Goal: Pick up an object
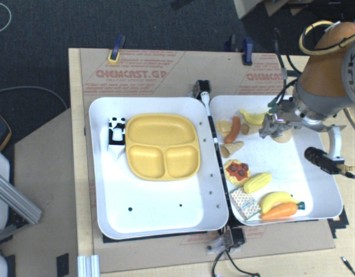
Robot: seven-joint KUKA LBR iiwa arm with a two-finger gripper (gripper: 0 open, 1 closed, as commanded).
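Camera view: the gripper hangs low in the right bin, near its far edge; whether it is released or clenched I cannot tell. A banana lies just left of it, a sausage further left. The left bin holds a yellow tray with three compartments. Nearer in the right bin lie a pizza slice, corn, a second banana and a carrot. The board reads "CHEMCAST"
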